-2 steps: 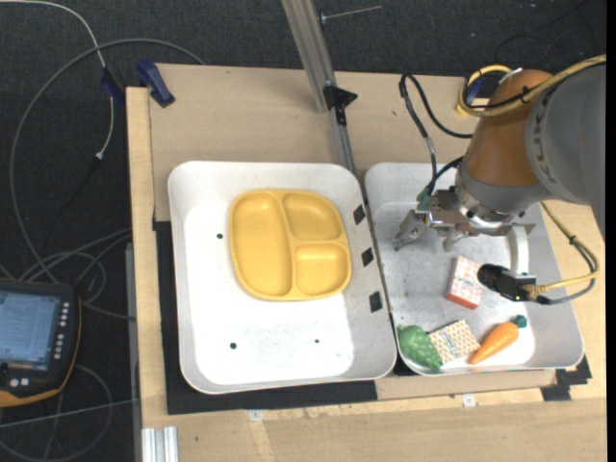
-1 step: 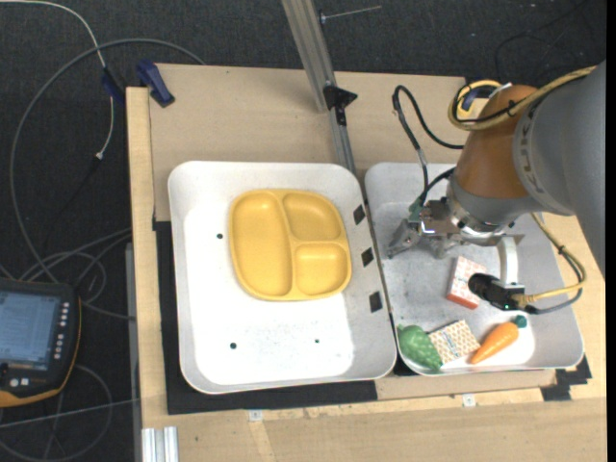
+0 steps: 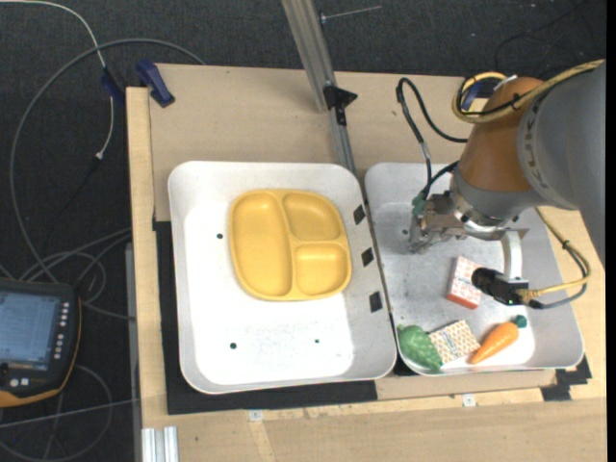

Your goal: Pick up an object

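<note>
Carrot (image 3: 498,341) (orange) in right bin (image 3: 404,287), gripper (image 3: 430,227) well apart

A carrot (image 3: 497,342), green vegetable (image 3: 420,346), patterned packet (image 3: 453,339) and small box (image 3: 464,283) lie in the right bin (image 3: 395,258).

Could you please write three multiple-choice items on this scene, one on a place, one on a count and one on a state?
1. Where does the yellow plastic divided plate lie?
A. left white bin
B. right white bin
C. on the floor

2. How many compartments does that plate have?
A. two
B. three
C. five

3. How does the orange toy carrot lie?
A. flat on the bin floor
B. between the tool's fingers
C. on the plate

Key: 1 A, the plate rests in the left white bin. 2 B, one long section and two smaller ones show. 3 A, it lies near the front edge of the right white bin, beside a patterned square packet, apart from the tool.
</note>
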You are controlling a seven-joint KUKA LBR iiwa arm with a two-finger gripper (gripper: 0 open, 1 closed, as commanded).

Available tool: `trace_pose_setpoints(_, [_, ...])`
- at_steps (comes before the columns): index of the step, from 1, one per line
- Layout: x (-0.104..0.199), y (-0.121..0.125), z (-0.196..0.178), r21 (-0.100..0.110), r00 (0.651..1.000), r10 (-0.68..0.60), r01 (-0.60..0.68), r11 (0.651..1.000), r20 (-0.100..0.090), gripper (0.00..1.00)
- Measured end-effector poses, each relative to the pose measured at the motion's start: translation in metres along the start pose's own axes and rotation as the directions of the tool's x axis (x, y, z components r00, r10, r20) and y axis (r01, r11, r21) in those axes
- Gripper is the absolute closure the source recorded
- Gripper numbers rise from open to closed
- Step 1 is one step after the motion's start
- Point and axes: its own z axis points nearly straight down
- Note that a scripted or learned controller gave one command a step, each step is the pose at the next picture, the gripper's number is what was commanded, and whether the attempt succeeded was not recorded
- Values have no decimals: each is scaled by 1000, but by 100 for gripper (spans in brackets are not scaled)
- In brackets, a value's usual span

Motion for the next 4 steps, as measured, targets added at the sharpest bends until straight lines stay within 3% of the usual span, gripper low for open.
trace_pose_setpoints(2, [10,-7,-101,-9,1000,-2,2,1000,3,100])
trace_pose_setpoints(3, [10,-6,-123,-5,1000,-1,1,1000,3,100])
trace_pose_setpoints(4, [64,-2,-115,1,1000,-6,6,1000,0,100])
